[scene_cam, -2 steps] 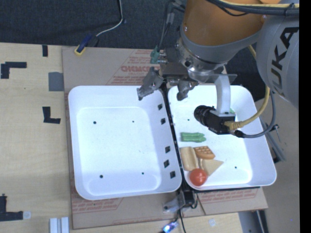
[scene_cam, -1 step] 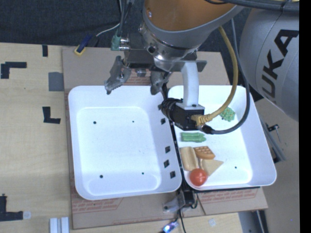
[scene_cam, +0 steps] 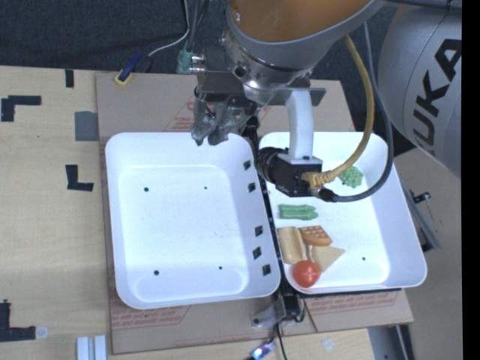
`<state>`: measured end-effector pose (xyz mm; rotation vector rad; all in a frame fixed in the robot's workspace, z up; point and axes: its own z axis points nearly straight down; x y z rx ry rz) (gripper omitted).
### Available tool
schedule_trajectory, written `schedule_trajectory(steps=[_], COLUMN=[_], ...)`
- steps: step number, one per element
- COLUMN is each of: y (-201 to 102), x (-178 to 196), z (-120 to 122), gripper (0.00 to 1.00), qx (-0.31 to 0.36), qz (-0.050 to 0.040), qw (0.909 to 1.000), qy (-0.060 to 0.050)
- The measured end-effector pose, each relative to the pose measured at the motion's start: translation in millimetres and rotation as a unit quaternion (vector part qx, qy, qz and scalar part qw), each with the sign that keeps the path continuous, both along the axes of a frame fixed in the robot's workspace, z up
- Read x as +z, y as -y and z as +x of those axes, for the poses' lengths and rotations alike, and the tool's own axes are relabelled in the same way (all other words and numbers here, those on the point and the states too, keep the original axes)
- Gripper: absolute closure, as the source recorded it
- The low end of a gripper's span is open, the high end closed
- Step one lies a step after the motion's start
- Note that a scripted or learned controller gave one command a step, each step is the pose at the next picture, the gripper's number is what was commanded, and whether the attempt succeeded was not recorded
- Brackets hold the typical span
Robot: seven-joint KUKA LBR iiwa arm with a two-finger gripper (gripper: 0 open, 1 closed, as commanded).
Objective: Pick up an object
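Closest to the lens is the arm (scene_cam: 300, 21): a smooth, rounded orange band above a grey metal wrist, with a larger grey link at the right edge. Below the wrist, the gripper (scene_cam: 215, 130) is a cluster of dark, angular metal parts. It hangs over the far rim of the left bin (scene_cam: 180, 223), near that bin's far right corner. Whether it is apart or together cannot be told from this angle. Nothing is seen held in it.

Both bins are shallow, glossy white plastic with rounded corners, and they touch along their inner sides. The left bin's floor is bare white with a few small dark dots. A flat sheet of brown cardboard (scene_cam: 142, 103) lies under both bins on the tan bench (scene_cam: 45, 223).

All the candidate objects lie in the right bin (scene_cam: 375, 231), well apart from the gripper:
- A smooth red ball (scene_cam: 305, 274) sits at the near left corner.
- A tan, loaf-shaped piece (scene_cam: 289, 244) is just behind the red ball.
- An orange, grid-textured piece (scene_cam: 316, 236) lies beside the loaf-shaped piece.
- A pale, flat wedge (scene_cam: 328, 256) is also beside it.
- A long green pod (scene_cam: 298, 212) with a bumpy surface lies further back.
- A knobbly light-green lump (scene_cam: 350, 176) sits near the far side.
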<state>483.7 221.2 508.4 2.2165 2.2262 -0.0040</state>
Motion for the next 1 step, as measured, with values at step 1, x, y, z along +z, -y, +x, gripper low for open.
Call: schedule_trajectory(steps=[1], y=[-12.8], x=[-105.2], z=[-1.5], gripper=[1.0], qx=[-0.001], qz=[-0.0022], qw=[1.0], qy=[-0.005])
